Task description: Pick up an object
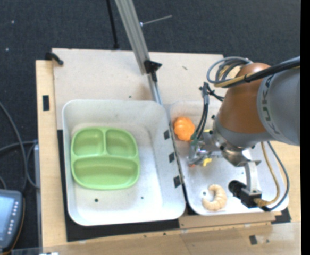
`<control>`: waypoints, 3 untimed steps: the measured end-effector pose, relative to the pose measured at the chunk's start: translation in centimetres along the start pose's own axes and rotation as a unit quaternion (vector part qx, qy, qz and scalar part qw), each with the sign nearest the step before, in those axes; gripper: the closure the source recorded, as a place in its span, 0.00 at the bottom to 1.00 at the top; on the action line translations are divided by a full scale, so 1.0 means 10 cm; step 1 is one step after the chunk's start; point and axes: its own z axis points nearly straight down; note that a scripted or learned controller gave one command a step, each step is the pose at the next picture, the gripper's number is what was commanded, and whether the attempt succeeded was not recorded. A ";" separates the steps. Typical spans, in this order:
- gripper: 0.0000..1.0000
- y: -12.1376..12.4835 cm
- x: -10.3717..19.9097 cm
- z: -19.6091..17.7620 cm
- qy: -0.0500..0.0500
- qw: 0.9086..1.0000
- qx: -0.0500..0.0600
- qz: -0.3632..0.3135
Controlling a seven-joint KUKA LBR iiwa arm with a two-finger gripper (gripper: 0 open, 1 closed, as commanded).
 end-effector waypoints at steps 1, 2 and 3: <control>0.00 0.00 -0.04 0.03 -0.001 1.000 0.002 0.003; 0.00 0.40 -0.69 -0.61 -0.004 1.000 -0.003 0.006; 0.00 0.32 -0.62 -0.44 -0.002 1.000 0.002 0.005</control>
